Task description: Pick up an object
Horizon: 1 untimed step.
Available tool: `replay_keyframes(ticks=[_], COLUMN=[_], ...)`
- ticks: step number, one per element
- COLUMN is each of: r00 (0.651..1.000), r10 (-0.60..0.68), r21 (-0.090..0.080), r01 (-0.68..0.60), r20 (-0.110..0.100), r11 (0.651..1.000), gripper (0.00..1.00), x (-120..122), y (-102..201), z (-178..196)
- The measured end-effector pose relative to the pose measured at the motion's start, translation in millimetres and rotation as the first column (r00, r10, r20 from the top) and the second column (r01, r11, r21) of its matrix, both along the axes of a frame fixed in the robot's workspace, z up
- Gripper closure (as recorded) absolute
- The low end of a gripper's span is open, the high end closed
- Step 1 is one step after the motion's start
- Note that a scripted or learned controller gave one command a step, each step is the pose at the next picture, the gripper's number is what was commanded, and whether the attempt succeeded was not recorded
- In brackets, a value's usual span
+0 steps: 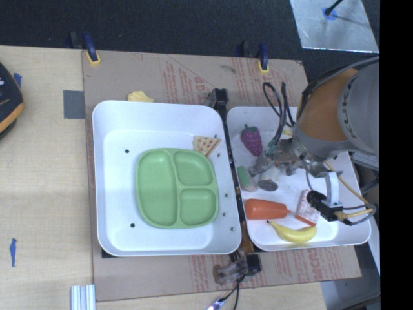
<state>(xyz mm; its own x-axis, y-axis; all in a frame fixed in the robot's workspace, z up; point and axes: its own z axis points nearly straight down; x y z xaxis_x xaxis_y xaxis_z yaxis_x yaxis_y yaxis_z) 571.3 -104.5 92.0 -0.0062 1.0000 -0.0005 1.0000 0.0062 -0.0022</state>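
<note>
My gripper [266, 168] is low in the right bin [348, 237], near its left-centre, with the grey arm and its orange band coming in from the right. Directly beside the gripper lie a small green piece [244, 176] and a grey round object [268, 186]. A purple fruit [251, 139] sits just above and left of it. Toward the front of the bin lie an orange carrot [264, 208], a yellow banana [293, 232] and a red-and-white packet [306, 209]. Nothing is visibly held.
The left bin [110, 147] holds a green divided plate [176, 187] and a waffle piece [206, 145] at its back right corner. A yellow item [139, 97] lies on the cardboard behind that bin. Black cables [276, 102] hang over the right bin's back.
</note>
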Motion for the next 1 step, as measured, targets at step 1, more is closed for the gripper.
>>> replay_keyframes(ticks=[1], r00=[1.000], r10=[-0.002], r21=[0.001], r01=[0.002], r20=[0.000], r11=[1.000], gripper=[0.00], x=[42.1], y=[0.8], z=[0.2])
